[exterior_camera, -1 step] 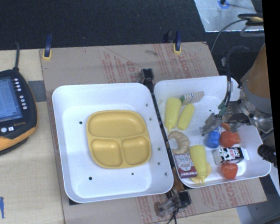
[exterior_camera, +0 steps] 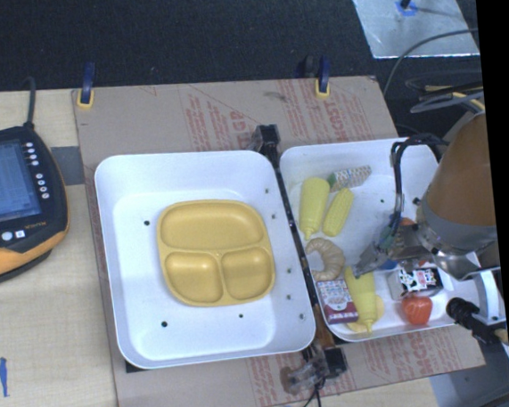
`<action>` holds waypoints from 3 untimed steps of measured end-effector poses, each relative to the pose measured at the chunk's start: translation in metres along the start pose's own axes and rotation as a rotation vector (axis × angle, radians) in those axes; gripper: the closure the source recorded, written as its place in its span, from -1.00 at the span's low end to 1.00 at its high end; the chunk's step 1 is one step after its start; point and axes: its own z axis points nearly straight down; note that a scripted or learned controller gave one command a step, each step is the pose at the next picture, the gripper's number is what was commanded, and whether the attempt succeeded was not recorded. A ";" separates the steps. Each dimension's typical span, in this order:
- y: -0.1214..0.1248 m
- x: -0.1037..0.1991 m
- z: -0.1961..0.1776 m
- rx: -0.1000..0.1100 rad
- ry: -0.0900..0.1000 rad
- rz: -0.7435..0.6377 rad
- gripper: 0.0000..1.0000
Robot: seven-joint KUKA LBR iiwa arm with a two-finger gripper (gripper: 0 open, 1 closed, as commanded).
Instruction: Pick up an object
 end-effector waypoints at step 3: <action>0.074 0.081 -0.042 -0.005 0.000 0.001 1.00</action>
